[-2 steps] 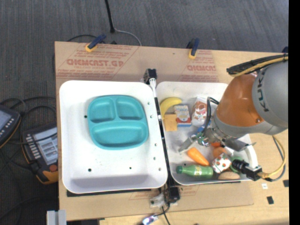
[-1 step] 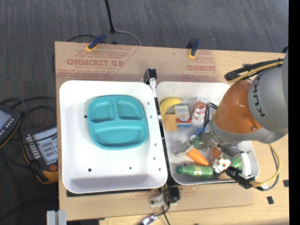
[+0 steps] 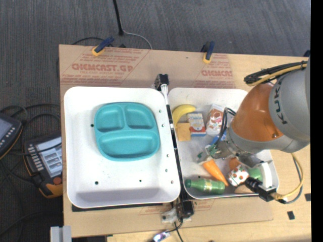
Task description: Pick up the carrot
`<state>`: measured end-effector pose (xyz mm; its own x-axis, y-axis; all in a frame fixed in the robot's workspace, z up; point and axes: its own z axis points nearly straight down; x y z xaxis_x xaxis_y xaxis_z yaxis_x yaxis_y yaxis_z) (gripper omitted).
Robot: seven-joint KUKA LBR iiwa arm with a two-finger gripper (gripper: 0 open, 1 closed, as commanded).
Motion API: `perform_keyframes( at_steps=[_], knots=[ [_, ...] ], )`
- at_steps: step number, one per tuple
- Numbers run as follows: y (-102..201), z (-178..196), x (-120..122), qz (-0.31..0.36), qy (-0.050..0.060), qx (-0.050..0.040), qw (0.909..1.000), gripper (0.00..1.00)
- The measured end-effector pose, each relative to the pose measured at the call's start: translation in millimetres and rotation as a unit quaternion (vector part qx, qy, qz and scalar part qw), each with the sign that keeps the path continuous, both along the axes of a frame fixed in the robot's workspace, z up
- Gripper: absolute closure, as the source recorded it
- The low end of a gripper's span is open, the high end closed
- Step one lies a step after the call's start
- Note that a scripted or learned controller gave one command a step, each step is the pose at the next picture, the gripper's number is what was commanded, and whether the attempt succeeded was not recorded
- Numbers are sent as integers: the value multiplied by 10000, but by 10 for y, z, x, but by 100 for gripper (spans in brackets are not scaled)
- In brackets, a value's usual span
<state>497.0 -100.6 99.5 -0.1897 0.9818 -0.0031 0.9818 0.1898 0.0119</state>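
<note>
Dark grey carpet surrounded the counter (image 3: pixel 101 64), a brown board clamped at its far edge and bearing two shallow white bins side by side. The jaws (image 3: pixel 218 146) hung low inside the right bin (image 3: pixel 202 92), just above the carrot (image 3: pixel 215 171); how wide they stood, and whether anything sat between them, could not be told, since the wrist and a tangle of teal and dark parts hid them.

The carrot, taken as the landmark, lay orange and tapered near the bin's near wall, its thick end up toward the jaws and its tip pointing toward the near right. Touching it on the near side lay a green bottle (image 3: pixel 205 186); just to its right sat a red-and-white item (image 3: pixel 237 176). Farther off, beyond it, stood two small cartons (image 3: pixel 206 121) and a banana (image 3: pixel 181 111). Well to its left, in the other bin, rested a teal divided plate (image 3: pixel 127 130).

To do this step well, the jaws probably needed to straddle the carrot across its thicker half, square to its length, descending clear of the bottle so that only the carrot was pinched.
</note>
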Motion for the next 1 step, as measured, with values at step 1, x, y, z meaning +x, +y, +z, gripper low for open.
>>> perform_keyframes(
  at_steps=[1],
  knots=[
    [569, 1517, 575, -585, 56, 3, 9983, 100]
  ],
)
